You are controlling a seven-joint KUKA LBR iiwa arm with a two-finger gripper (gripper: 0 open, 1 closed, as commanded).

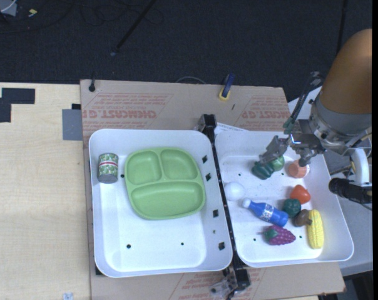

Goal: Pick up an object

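My gripper (pixel 290 153) hangs over the back of the right bin (pixel 339 255), with its two fingers spread apart and open. A dark green toy (pixel 266 167) lies just under the left fingertip (pixel 276 149). A peach-coloured toy (pixel 296 170) lies just below the right fingertip (pixel 304 157). Nothing shows between the fingers. Further forward in the same bin lie a blue bottle (pixel 268 212), a white ball (pixel 234 190), a red toy (pixel 300 194), a yellow corn cob (pixel 315 228) and purple grapes (pixel 280 235).
The left bin (pixel 114 255) holds a green divided plate (pixel 165 183) and a small can (pixel 107 167) at its left wall. A black divider (pixel 219 192) runs between the bins. A blue and yellow clip (pixel 226 87) sits on the cardboard behind.
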